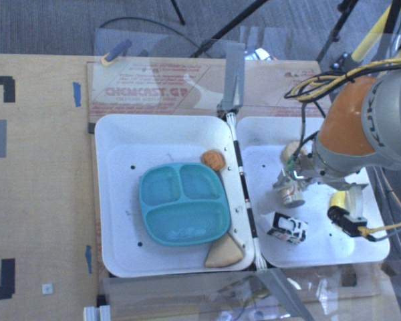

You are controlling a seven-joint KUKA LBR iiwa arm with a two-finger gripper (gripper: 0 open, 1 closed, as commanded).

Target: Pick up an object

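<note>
Reaching in: from the right, the grey arm (361, 119) with its orange band leans over the right bin (267, 139), and we see its claw (293, 179) low over that bin's left half.
Claw state: we cannot tell whether it is released or clenched.
Nearest object: a small pale object (292, 196) sits tilted just under the claw; we cannot tell whether the two touch or whether it is gripped.
Second object: a black-and-white toy (287, 228) lies on the right bin's floor toward the front, just beside the pale one and apart from the claw.
Left bin: the left bin (120, 146) holds a teal divided plate (184, 202) near its middle.
Around the plate: an orange round piece (213, 158) lies at the plate's far right corner, and a tan wedge (224, 253) lies at its near right corner, close to the bin's wall.
Worktop: the pale worktop (40, 179) carries both bins side by side, and we see their inner rims meeting.
</note>
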